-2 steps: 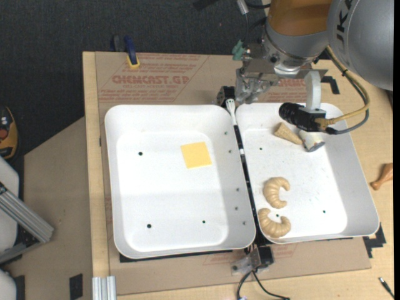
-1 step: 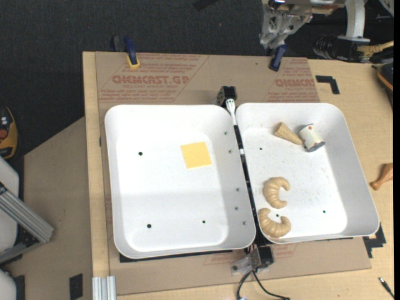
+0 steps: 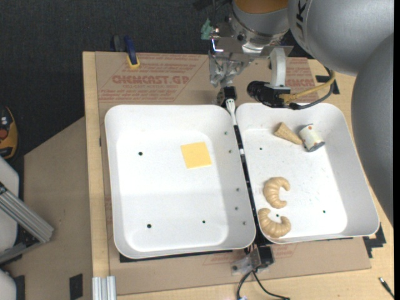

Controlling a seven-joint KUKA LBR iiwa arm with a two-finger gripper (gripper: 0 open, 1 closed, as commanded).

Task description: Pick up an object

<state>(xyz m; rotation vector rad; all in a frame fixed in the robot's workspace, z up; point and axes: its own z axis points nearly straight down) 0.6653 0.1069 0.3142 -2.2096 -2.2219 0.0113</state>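
KUKA arm's end effector (image 3: 226,74) hangs over the desk (image 3: 75,167) at the bins' far edge, above the seam btwn them; can't tell if it's spread or pressed together. Nearest pick looks like the cone-shaped pastry (image 3: 286,132) in the right bin (image 3: 350,167), toward the camera and to the view's right, long axis slanting. It's tan, small, just beside a white cylinder (image 3: 310,137).

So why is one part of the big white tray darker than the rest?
In the camera view, a soft shadow dims the bottom part of the left bin, beginning just below the yellow square. The arm, close to the camera, looks huge and slightly blurry, while the croissants stay sharp.
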